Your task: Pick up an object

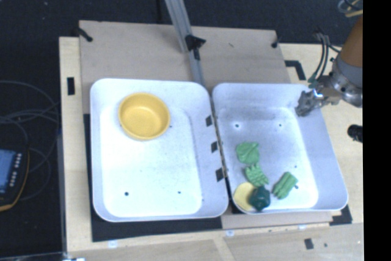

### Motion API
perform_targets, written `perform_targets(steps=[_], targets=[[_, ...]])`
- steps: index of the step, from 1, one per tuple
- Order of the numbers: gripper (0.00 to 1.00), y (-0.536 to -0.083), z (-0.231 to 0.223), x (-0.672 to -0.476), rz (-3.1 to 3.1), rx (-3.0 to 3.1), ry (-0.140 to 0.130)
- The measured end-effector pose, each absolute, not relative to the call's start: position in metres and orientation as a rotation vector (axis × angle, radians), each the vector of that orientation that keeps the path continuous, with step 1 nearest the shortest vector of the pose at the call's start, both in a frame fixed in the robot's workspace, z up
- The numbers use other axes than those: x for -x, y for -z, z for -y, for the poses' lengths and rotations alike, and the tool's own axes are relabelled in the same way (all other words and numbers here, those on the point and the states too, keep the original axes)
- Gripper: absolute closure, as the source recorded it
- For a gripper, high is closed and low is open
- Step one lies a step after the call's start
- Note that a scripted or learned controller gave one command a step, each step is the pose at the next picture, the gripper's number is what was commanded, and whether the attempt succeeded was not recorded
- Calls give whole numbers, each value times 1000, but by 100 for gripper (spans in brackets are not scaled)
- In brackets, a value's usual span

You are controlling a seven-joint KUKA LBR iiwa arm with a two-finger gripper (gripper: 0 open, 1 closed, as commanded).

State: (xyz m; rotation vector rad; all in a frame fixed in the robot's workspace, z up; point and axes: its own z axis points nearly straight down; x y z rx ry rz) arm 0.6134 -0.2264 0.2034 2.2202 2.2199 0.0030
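A yellow bowl sits in the upper left of the left bin. The right bin holds several small things near its front: a green leafy piece, a second green piece, a green ridged piece, and a dark green round thing resting on a small yellow disc. My gripper hangs over the right bin's far right corner, well away from those things, with nothing seen in it.
A grey metal post slants up from the bench between the two bins. The arm's wrist enters from the right edge. Cables and a handheld device lie on the dark floor at left.
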Motion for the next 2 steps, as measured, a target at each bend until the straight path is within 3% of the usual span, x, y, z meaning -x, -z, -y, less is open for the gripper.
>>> perform_targets(steps=[2], targets=[[100, -229, 127, -619, -2225, -2217, -3]])
